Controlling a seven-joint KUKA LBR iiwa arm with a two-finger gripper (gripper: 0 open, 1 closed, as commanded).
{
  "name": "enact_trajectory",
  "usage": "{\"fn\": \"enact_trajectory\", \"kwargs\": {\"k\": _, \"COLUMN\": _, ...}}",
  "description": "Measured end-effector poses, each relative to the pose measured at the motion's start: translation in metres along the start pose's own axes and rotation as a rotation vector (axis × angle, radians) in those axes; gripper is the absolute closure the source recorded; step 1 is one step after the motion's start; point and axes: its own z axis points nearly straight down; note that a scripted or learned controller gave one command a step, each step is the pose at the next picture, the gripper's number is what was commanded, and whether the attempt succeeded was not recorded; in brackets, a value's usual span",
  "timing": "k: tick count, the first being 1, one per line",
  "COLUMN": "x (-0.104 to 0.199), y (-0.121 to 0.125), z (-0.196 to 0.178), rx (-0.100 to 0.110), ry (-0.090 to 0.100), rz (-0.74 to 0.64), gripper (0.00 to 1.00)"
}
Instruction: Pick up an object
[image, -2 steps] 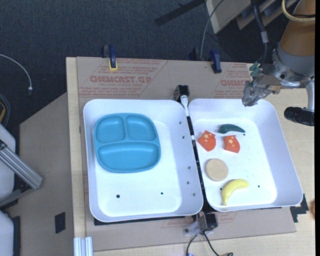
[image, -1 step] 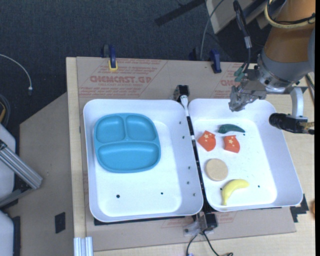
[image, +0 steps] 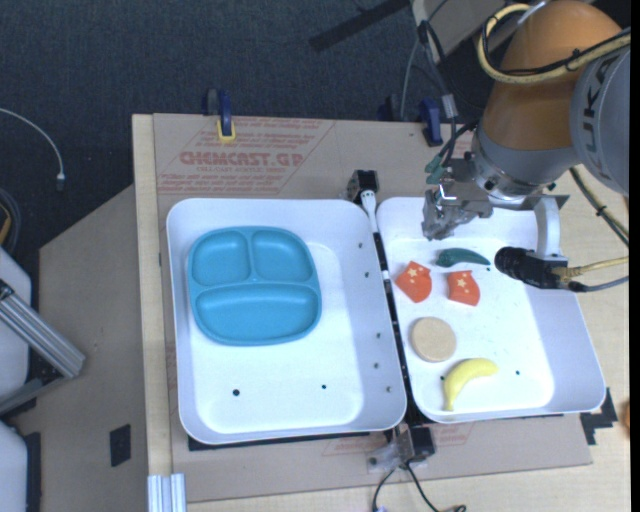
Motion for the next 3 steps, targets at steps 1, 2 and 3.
{"fn": "enact_trajectory", "kwargs": {"k": 1, "x": 0.051, "y": -0.02, "z": 0.017, "rx": 0.0, "ry": 0.0, "rz": 0.0, "gripper": 1.0}}
{"fn": "enact_trajectory", "kwargs": {"k": 2, "x": 0.105, "y": -0.044, "z": 0.024, "rx": 0.001, "ry": 0.001, "rz": -0.003, "gripper": 1.0}}
{"fn": "enact_trajectory", "kwargs": {"k": 3, "x": 0.102, "y": -0.043, "z": 0.024, "rx": -0.001, "ry": 0.0, "rz": 0.002, "gripper": 0.0}}
